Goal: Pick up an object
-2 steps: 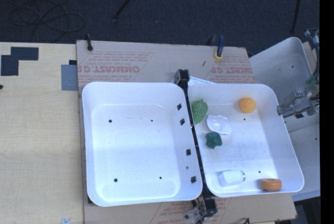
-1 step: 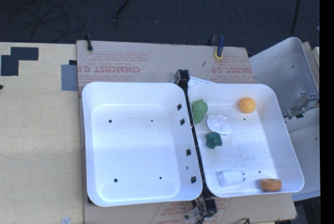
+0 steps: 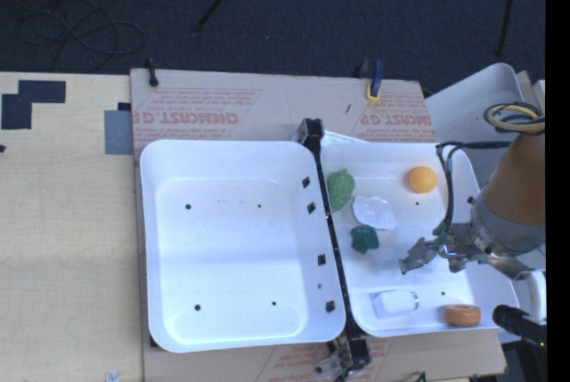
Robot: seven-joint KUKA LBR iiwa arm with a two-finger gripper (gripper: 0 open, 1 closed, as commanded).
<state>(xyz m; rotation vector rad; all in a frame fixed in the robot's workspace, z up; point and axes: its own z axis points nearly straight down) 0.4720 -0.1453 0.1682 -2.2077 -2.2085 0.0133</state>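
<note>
two bins stand side by side on a cardboard sheet (image 3: 267, 109) in the middle of the frame. the left bin (image 3: 151, 238) touches the right bin (image 3: 356, 318) along a bar (image 3: 325, 220). in the right bin, a ball (image 3: 422, 180) lies at upper right, a leafy lump (image 3: 340, 189) at upper left, a cup (image 3: 373, 212) just right of it, a small lump (image 3: 364, 239) below, a block (image 3: 394, 302) and a disc (image 3: 462, 314) near the lower edge. the gripper (image 3: 419, 257) is between cup and block.
</note>
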